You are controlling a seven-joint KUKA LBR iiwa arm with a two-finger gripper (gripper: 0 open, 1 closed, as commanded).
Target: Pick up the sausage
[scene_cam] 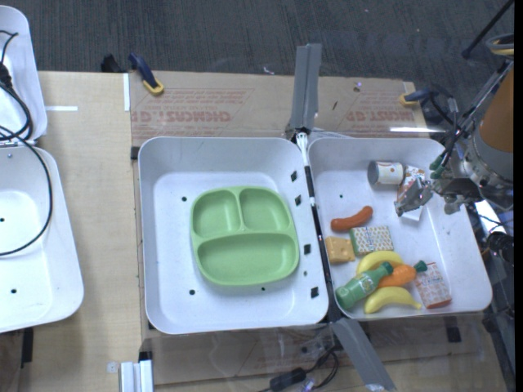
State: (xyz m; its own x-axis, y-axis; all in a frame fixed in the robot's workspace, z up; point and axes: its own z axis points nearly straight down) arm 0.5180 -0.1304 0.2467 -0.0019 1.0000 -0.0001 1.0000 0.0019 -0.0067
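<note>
Camera view: the sausage [352, 218] lies in the right bin [466, 243], above a yellow cracker [340, 250], while the gripper [415, 196] hovers to its right, apart; its grip cannot be told.

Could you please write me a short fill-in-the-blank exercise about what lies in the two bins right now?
1. The green plate lies in the ___ bin.
2. The sausage lies in the ___ bin.
3. The plate has ___ compartments.
4. The gripper hangs to the ___ of the sausage in the view.

Missing words: left; right; three; right
</note>
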